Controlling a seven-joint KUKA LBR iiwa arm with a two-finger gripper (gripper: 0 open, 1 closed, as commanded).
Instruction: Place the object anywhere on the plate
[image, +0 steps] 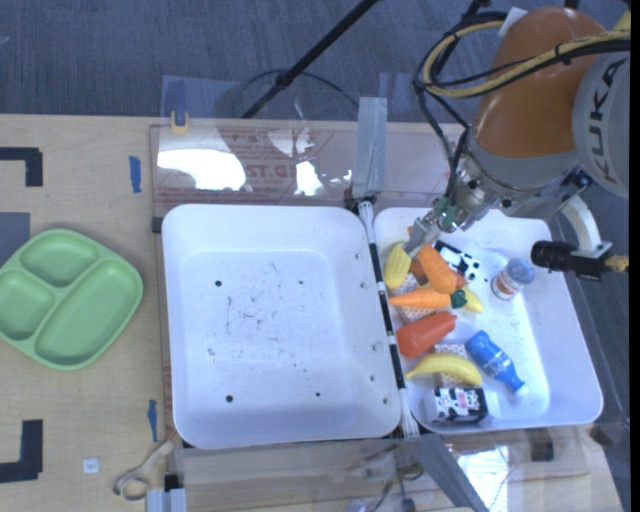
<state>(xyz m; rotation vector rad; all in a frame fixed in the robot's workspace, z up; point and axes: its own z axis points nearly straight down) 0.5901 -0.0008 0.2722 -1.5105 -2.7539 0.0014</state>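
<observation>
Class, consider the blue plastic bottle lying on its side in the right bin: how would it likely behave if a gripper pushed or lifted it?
The blue plastic bottle lies on its side with a rounded body, so a push would probably roll it. It looks small and smooth, likely light yet slippery. The yellow toy banana beside it may block rolling that way.

The arm (560, 90) runs off the top and right edges. The gripper (428, 232) covers part of the toy pile — what lies beneath is hidden. The right bin (575, 350) hides partly behind the arm.
</observation>
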